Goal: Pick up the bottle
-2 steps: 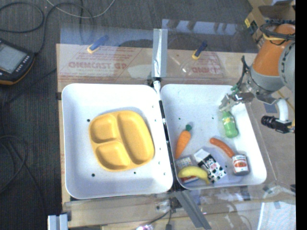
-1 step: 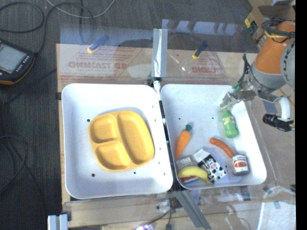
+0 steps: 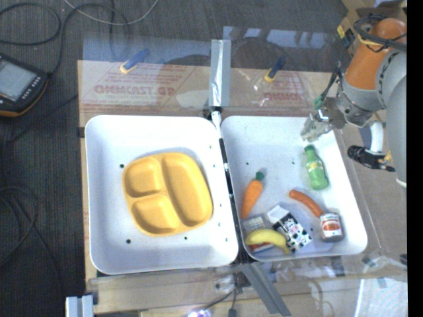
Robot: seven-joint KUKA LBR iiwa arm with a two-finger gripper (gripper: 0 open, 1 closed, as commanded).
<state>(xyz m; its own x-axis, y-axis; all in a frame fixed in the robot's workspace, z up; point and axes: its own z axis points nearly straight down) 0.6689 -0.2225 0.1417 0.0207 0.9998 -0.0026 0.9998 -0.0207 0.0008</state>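
Bottle (image 3: 316, 168): small, green, white cap, lying on its side in the right bin (image 3: 232, 177), near that bin's far right corner, cap toward the far wall. Judged a toy or light plastic piece: stiff, smooth, rounded, so likely to roll or squirt out if pinched off-centre. Best hold looks to be across the middle of the body, fingers square to its long axis; the neck and cap are narrower and offer less to bear on. The carrot (image 3: 252, 193) and sausage (image 3: 306, 202) lie apart from it, so the sides of the body are free for fingers to come down. End effector (image 3: 317, 125) hangs over the far right part of the right bin, just beyond the bottle's cap end and apart from it; nothing between its fingers; whether they are spread or pressed together, cannot tell at this size. Right bin also holds, along its near wall, a banana (image 3: 267, 238), a black-and-white spotted carton (image 3: 291, 228) and a small red-labelled can (image 3: 331, 225), with a boxy item beneath the banana that is too hidden to name. Left bin (image 3: 106, 177) carries a yellow three-compartment tray (image 3: 168, 193) at its middle, compartments bare. Both bins sit side by side on the bench, touching along the centre seam.
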